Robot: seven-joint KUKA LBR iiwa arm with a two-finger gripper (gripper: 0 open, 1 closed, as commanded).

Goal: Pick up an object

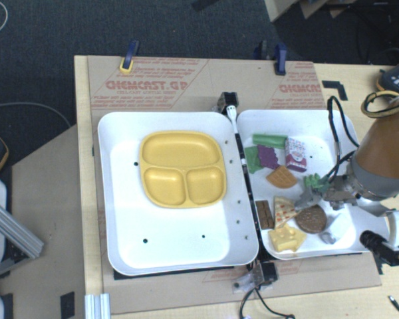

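The grey arm reaches in from the right, its gripper (317,193) low over the right bin (342,121), close above a brown round piece (311,219); whether it is spread or pinched cannot be told. Just beside it lie a small green piece (312,180), a tan cookie-like piece (281,177), a pizza-slice toy (284,210), a yellow cheese wedge (286,237) and a dark chocolate bar (264,214). Farther back sit a green block (269,139), a purple piece (268,157) and a small red-and-white carton (296,153). In the left bin (120,198), a yellow divided tray (183,168) rests well apart from the arm.
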